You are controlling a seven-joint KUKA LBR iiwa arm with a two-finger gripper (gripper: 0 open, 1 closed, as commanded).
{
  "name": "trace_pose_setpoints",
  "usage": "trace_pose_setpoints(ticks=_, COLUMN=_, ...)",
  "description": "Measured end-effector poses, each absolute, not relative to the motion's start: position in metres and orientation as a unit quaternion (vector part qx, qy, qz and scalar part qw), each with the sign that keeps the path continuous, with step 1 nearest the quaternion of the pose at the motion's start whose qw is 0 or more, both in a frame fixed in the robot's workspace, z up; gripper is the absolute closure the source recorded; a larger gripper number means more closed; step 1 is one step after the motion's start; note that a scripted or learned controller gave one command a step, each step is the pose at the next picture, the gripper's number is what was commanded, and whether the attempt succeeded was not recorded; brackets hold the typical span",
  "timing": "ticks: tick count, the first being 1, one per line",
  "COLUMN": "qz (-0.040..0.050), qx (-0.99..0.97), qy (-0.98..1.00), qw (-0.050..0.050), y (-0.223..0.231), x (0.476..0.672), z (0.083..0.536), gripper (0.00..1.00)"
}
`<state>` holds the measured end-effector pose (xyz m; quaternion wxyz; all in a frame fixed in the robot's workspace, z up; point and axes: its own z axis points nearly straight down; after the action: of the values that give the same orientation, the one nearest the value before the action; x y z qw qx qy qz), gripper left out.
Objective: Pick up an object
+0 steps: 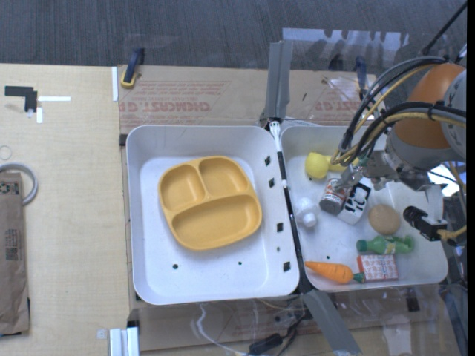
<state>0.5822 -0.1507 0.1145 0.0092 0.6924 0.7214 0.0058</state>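
Grey gripper [343, 196] hangs low in the right bin [438, 273], its fingers seemingly clamped on a small can [333, 193] beside the yellow lemon [317, 165], probably to lift it.

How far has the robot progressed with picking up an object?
Nothing looks picked yet. The tool is low in the right bin, beside the small can and the yellow object. Securing and lifting one remains. The carrot lies untouched.

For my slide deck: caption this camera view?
Grey arm's hand over cluttered right white bin; yellow divided plate in left.
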Motion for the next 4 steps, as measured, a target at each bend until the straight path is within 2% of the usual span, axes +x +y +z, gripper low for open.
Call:
trace_pose_setpoints(ticks=1, qz=0.0055, qx=0.786, qy=0.618, qw=0.007, y=-0.157, x=0.588, z=0.113, gripper=0.0)
trace_pose_setpoints(ticks=2, qz=0.0006, qx=0.798, qy=0.603, qw=0.002, y=-0.177, x=0.556, z=0.094, gripper=0.0)
trace_pose_setpoints(ticks=3, qz=-0.0013, qx=0.765, qy=0.644, qw=0.0, y=-0.188, x=0.512, z=0.163, gripper=0.0)
trace_pose_setpoints(ticks=4, qz=0.0002, qx=0.811, qy=0.584, qw=0.001, y=-0.178, x=0.561, z=0.093, gripper=0.0)
